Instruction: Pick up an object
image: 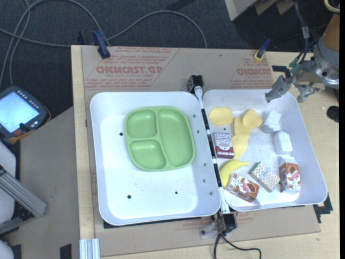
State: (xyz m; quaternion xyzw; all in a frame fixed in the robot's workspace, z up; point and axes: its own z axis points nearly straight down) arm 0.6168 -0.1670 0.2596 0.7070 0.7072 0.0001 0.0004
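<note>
Nearest, at 6 o'clock: black clip with a cable, at the seam between the two bins. On the table, left bin and right bin side by side, edges touching.

In the left bin, toward 12 o'clock of its floor: green tray, three compartments, lying flat.

In the right bin, a loose crowd of small things. At 6 o'clock of the bin, three small cartons in a row: brown carton, checked carton, red carton. Just at 9 o'clock of the brown carton, touching it: banana. Against the bin's 9 o'clock wall: dark red box. At 12 o'clock of that box: yellow disc. At 3 o'clock of the disc: yellow lump, with a yellow strip below it toward 6 o'clock. Near the bin's middle, toward 3 o'clock: two white blocks, close together.

Over the bin's 1 o'clock corner: claw, fingers apart, gripping nothing, well above the white blocks and touching none of the things.

At the table's 12 o'clock edge: two blue clamps. Off the table at 9 o'clock: handheld screen.
</note>
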